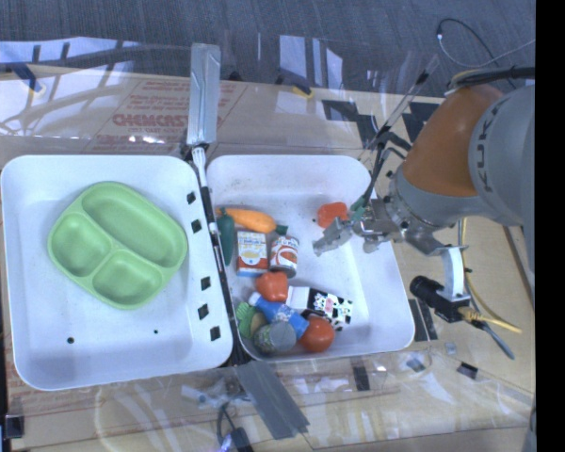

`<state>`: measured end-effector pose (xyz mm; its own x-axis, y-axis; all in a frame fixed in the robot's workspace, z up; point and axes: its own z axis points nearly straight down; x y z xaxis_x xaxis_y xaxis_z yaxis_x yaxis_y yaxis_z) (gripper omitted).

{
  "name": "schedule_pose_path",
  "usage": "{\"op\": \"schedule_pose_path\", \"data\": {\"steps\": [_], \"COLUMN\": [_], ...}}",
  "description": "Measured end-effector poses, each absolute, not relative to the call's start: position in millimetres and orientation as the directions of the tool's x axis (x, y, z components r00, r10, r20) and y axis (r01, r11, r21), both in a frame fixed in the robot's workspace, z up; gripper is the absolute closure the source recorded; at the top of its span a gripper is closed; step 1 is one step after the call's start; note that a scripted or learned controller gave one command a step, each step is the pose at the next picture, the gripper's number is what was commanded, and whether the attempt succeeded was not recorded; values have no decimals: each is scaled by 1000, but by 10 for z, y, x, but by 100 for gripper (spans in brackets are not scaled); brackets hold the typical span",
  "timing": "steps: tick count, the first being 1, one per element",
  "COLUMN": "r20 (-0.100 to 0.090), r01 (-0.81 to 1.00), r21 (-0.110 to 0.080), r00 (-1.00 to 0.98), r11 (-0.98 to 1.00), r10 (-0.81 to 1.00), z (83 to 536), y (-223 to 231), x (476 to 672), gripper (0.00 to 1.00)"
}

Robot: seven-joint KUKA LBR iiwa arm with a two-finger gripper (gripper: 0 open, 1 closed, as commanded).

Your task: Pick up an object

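Observation:
The right bin [381, 290] holds a heap of toy food. An orange carrot [250, 219] lies at the top left, with a small carton [252, 250] and a red-and-white can [284, 252] below it. Lower down sit a red tomato-like piece [273, 285], a black-and-white cow-patterned block [330, 306], a blue item [284, 311], a grey round piece [279, 336] and a red ball [317, 335]. A small red object [331, 213] lies apart at the upper right. My gripper [344, 234] hangs over the bin right beside that red object, just below it in the view.
The left bin [38, 347] bears a green divided plate [118, 243]. A raised divider [210, 252] with black clips separates the two bins. The arm's grey and orange body [461, 168] covers the bench to the right of the right bin.

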<state>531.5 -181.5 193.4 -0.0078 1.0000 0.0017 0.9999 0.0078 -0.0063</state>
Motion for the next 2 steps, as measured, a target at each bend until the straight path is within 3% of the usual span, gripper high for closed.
{"op": "schedule_pose_path", "data": {"steps": [1, 2], "r20": [0, -1], "r01": [990, 998], "r21": [-4, 0], "r00": [141, 65], "r11": [-141, -65], "r10": [990, 998], "z": [1634, 915], "y": [-1989, -2040], "x": [5838, 6402], "gripper": [0, 0]}}
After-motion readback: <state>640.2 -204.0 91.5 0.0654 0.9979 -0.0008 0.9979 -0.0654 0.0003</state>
